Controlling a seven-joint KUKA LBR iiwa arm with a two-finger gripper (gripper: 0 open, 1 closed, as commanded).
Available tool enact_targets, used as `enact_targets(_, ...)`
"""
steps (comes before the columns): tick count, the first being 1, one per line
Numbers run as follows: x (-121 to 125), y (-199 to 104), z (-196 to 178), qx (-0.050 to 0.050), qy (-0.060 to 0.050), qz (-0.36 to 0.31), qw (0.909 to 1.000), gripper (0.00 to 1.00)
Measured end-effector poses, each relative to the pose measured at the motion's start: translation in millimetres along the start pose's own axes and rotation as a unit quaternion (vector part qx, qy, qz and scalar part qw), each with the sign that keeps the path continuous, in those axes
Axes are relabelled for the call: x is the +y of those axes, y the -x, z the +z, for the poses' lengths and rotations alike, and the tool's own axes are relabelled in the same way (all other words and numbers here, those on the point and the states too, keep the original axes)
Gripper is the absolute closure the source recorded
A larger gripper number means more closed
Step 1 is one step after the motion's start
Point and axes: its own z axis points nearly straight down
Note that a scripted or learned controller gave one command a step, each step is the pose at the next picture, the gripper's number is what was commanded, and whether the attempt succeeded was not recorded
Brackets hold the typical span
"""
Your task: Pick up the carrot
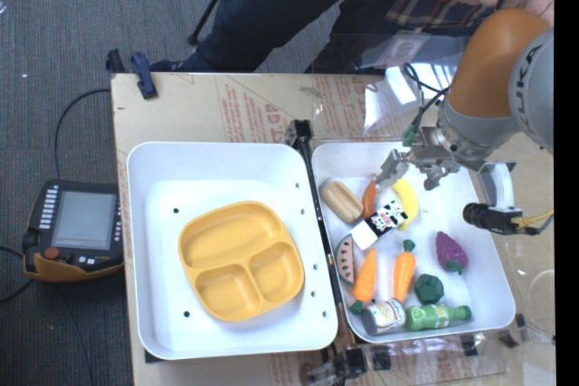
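A: Where is your carrot?

B: You have a carrot (404,266) lying in the right bin (503,285), near its middle, upright in the view with its green top toward the far side. A second orange piece (365,274) lies just left of it, with a pale white piece (384,276) between the two.

A: And the hand?

B: Your hand (417,165) hangs over the far part of the same bin, above the yellow banana (406,197) and the milk carton (382,221). Its fingers look spread apart, and you can see nothing between them. It is apart from the carrot.

A: What else is around it?

B: You see a bread roll (341,201), a watermelon slice (345,258), a purple eggplant (450,250), a green vegetable (429,288) and a green bottle (438,315) in that bin. The left bin (145,194) holds a yellow divided plate (240,259). Both bins sit on the tabletop (226,104).
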Motion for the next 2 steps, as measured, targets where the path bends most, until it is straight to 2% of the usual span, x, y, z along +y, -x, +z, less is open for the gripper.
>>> enact_targets(1, -48.8, 25.9, 94.0, 0.004, 0.016, -0.053, 0.9985, 0.0)
enact_targets(2, -89.9, 55.9, 95.9, 0.003, 0.031, 0.051, 0.9982, 0.0)
